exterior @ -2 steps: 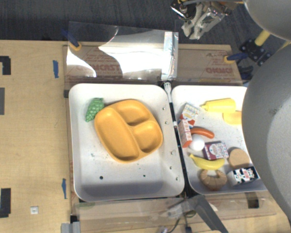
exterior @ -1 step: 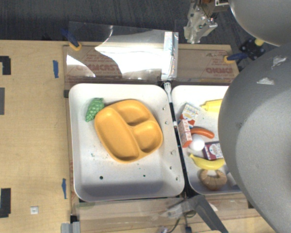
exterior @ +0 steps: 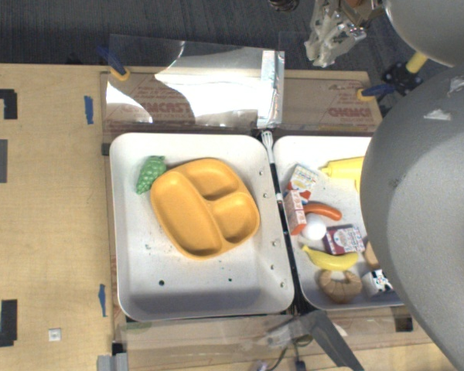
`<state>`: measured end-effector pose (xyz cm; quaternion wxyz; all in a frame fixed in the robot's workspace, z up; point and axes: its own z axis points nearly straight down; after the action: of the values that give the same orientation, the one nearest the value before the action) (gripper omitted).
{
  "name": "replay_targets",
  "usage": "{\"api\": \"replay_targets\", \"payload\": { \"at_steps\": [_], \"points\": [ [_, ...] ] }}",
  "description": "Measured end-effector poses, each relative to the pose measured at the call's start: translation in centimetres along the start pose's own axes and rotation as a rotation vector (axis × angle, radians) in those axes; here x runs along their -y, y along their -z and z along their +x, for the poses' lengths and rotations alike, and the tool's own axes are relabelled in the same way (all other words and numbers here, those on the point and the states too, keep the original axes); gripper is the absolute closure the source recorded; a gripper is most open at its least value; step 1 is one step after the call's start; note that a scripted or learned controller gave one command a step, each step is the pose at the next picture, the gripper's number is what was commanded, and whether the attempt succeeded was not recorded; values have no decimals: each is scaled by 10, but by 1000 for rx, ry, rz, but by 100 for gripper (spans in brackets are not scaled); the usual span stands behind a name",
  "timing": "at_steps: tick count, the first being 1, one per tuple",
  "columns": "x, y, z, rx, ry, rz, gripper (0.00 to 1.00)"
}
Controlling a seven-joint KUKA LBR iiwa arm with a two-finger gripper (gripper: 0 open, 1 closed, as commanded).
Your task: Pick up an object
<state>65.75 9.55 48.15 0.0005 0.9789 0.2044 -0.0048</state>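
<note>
Grey arm (exterior: pixel 425 207) looms over rt bin (exterior: pixel 325 149) — end effector (exterior: pixel 332 37) state can't tell.

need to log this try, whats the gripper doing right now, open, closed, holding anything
gripper: up above the far edge of the bins, over the bench, nothing seen in it; open or closed cannot be told.

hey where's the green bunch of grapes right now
In the camera view, the green grapes lie in the left bin, near its upper left corner, touching the orange divided plate.
</note>
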Motion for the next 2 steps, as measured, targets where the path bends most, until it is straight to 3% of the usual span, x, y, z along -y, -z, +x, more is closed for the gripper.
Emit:
{"api": "replay_targets", "payload": {
  "at_steps": [1, 2],
  "points": [
    [91, 0, 34, -5, -195, -1, 100],
    [81, 0, 38, 1, 233, -1, 100]
  ]
}}
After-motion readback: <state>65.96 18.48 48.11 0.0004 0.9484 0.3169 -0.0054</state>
